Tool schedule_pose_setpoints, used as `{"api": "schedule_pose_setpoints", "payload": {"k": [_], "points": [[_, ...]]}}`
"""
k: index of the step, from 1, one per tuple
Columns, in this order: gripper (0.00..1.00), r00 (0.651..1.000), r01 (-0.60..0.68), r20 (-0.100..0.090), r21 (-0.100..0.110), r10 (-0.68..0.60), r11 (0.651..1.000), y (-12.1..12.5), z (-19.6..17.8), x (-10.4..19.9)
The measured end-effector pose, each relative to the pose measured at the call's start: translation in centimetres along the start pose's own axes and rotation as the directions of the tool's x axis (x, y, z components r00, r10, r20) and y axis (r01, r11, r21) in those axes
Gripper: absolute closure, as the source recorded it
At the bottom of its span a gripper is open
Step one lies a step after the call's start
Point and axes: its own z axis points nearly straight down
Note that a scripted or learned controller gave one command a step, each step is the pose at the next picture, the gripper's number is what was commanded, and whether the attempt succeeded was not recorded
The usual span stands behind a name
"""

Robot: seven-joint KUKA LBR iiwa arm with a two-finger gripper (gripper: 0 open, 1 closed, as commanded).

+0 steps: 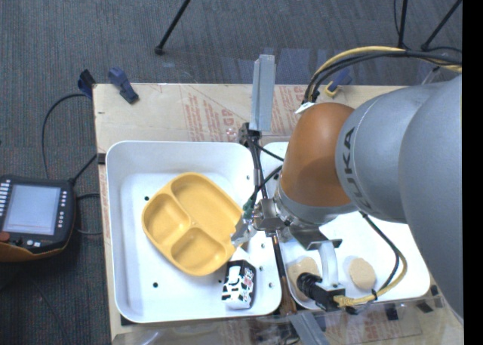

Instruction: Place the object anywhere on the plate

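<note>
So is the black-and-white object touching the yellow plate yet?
Apart. The camera view shows a strip of white bin floor between the black-and-white object and the nearest edge of the yellow plate.

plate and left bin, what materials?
Plate: looks like moulded plastic, yellow, matte with a soft sheen, rounded divided compartments. Left bin: probably plastic too, white, smooth, with rounded corners and a rolled rim; painted metal can't be ruled out.

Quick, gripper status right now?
Gripper: cannot be told; it sits at the plate's right edge.
</note>
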Motion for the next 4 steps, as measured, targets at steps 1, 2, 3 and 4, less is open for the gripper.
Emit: {"api": "schedule_pose_setpoints", "payload": {"k": [1, 2, 3, 4], "points": [[1.00, 1.000, -0.001, 0.000, 0.006, 0.001, 1.000, 0.0, -0.8, -0.1], [1.00, 0.774, 0.634, 0.001, -0.002, -0.634, 0.774, -1.1, -2.7, -2.5], [1.00, 0.819, 0.574, 0.004, -0.006, -0.574, 0.819, 7.2, -6.0, 0.2], [1.00, 0.731, 0.683, 0.002, -0.002, -0.683, 0.731, 6.2, 6.1, 4.9]]}}
